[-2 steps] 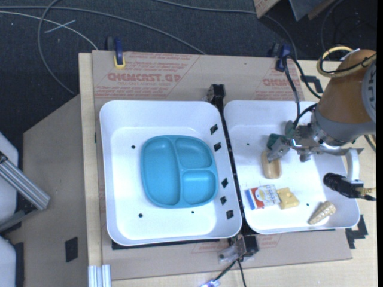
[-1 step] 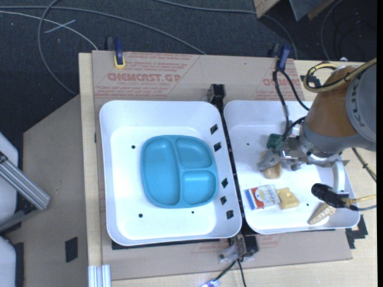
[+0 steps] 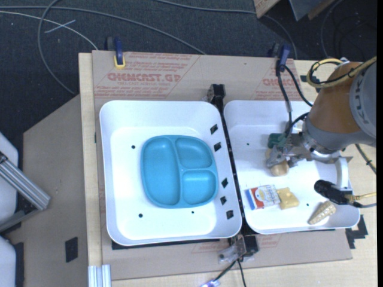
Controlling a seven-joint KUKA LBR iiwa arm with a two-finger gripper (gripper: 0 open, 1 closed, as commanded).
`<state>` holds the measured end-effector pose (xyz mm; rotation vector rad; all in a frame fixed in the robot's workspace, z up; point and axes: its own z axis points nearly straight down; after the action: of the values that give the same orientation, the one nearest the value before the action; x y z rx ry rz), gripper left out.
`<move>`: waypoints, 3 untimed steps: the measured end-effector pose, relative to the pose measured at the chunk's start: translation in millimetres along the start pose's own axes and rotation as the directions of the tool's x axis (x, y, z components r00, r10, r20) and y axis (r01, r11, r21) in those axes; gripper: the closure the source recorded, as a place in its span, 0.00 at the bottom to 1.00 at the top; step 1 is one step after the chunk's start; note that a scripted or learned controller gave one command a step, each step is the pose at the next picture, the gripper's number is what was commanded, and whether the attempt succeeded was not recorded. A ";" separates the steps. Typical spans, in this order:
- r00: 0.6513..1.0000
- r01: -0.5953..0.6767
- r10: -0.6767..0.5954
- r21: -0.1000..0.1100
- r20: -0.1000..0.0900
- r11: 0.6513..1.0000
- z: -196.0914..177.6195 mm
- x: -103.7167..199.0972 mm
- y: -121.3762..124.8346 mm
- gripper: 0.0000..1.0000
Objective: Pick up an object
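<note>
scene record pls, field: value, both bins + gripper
left bin: blue divided plate, three compartments
right bin: red, white and blue packet, tan block beside it, ridged tan piece near front rim, small tan object under the gripper
gripper: low over the right bin, at the small tan object; grasp not confirmed
arm: enters from the right

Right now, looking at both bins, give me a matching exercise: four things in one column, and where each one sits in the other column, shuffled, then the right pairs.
Things:
1. blue divided plate
2. red, white and blue packet
3. ridged tan piece
4. gripper

Places:
A. right bin, near the front right corner
B. middle of the left bin
C. over the right bin, above a small tan lump
D. right bin, front left, beside a tan block

Pairs: 1-B, 2-D, 3-A, 4-C
</note>
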<state>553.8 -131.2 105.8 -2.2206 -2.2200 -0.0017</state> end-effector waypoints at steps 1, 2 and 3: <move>1.000 0.001 -0.001 -0.005 0.002 1.000 -43.3 1.9 0.4 1.00; 1.000 0.001 -0.001 -0.006 0.003 1.000 -86.9 1.6 3.9 1.00; 1.000 0.001 -0.001 -0.003 0.002 1.000 -97.3 1.7 4.7 1.00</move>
<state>558.5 -129.7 203.0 -2.2219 -2.2235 -0.0029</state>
